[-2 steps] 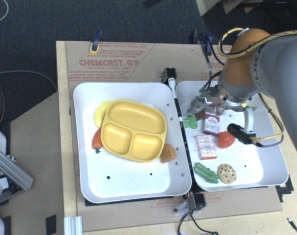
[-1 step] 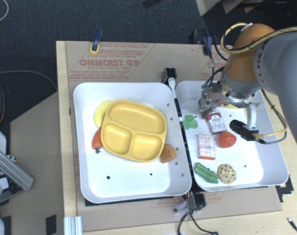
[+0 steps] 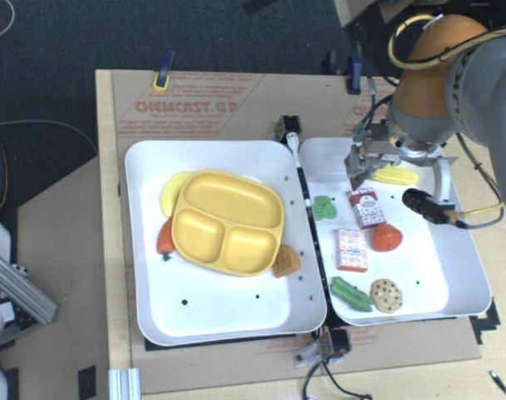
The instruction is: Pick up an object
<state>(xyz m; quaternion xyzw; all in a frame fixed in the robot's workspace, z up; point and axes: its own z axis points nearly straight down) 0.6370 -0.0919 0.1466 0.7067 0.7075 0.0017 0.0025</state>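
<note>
Cardboard-topped bench (image 3: 194, 107) printed in red lettering, two shallow white bins side by side on it, left bin (image 3: 152, 294), right bin (image 3: 453, 282), edges touching along the middle, blue-and-yellow clamp (image 3: 162, 73) and blue clamp (image 3: 353, 72) at far edge
</note>
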